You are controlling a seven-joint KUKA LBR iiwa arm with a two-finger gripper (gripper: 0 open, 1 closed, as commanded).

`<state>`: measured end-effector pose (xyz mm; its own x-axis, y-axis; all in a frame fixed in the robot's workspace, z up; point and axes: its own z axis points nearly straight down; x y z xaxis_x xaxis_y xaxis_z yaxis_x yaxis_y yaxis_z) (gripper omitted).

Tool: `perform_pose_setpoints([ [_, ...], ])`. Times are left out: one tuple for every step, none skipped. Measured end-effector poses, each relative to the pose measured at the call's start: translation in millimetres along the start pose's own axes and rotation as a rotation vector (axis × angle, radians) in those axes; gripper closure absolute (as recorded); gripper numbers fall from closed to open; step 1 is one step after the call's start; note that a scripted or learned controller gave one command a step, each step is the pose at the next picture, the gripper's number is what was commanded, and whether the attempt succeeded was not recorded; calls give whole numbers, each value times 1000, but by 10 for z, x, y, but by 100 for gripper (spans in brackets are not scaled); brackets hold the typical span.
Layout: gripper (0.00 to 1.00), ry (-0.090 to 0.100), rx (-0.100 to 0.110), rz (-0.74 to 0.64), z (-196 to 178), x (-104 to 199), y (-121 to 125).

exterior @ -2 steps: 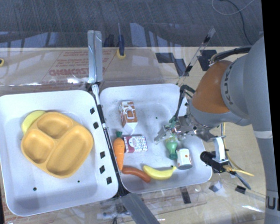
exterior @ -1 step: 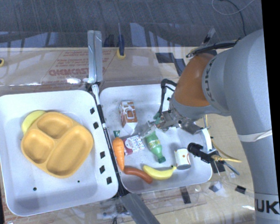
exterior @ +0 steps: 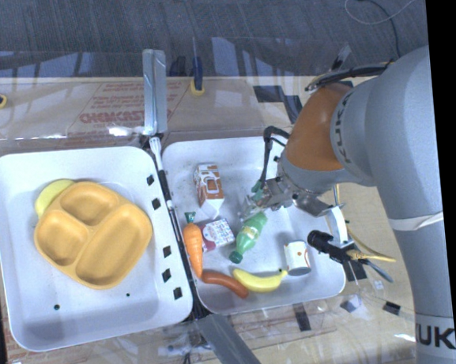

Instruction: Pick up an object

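While its grip state cannot be told, the claw [exterior: 260,200] hovers just above the green bottle [exterior: 247,236].

Bench [exterior: 63,112] with two white bins [exterior: 25,314] side by side

Arm bent in from the right.
The gripper [exterior: 259,198] hangs low beneath the orange-banded wrist [exterior: 319,133], its tips pointing left.
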<state>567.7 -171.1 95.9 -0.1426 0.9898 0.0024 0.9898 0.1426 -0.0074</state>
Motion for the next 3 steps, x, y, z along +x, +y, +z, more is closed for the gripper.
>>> perform_pose_setpoints([
  [0,0,0,0,-1,0,1],
  [100,1,4,-5,-67,6,5],
  [100,1,-2,-33,68,-284,-166],
])
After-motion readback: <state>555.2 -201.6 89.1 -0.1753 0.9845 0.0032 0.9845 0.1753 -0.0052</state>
